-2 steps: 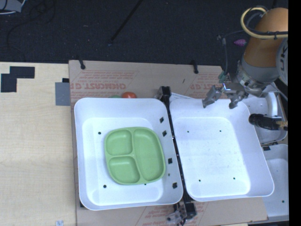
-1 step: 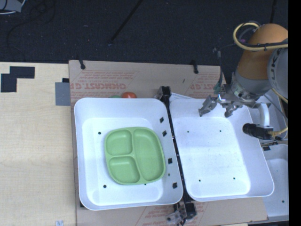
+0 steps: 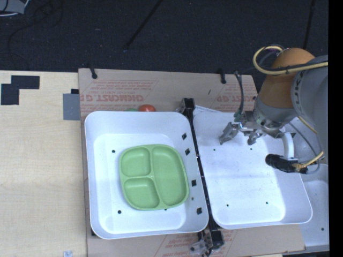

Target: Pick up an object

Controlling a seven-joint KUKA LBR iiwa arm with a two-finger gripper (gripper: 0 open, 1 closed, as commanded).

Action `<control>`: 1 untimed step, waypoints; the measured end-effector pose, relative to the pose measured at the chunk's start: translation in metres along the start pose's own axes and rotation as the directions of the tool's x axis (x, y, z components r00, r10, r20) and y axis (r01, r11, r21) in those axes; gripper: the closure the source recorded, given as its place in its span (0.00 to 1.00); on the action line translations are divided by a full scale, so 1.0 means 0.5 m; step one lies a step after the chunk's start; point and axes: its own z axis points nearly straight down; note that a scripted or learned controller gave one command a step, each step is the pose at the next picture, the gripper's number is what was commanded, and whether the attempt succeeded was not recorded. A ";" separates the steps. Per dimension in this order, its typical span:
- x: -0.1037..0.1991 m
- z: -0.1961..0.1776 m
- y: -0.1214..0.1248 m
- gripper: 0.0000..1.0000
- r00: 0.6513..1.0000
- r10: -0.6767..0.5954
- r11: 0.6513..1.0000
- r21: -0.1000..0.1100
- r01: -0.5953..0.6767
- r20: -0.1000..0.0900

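A green divided plate (image 3: 154, 176) lies flat in the middle of the left bin (image 3: 102, 143). My gripper (image 3: 240, 134) hangs over the back part of the right bin (image 3: 252, 197), far to the right of the plate. Its two fingers (image 3: 227, 135) stand apart, open, with nothing between them. The grey arm with its orange band (image 3: 284, 82) reaches in from the right.
A small red-orange object (image 3: 146, 108) sits just behind the left bin's back rim, on the cardboard sheet (image 3: 139, 92). A black divider (image 3: 195, 165) runs between the two bins. A black cable fitting (image 3: 283, 163) hangs beside the wrist over the right bin.
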 end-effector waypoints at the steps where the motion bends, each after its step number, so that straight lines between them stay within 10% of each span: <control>1: 0.003 0.090 0.000 0.00 1.000 0.001 1.000 -0.004 -0.001 0.000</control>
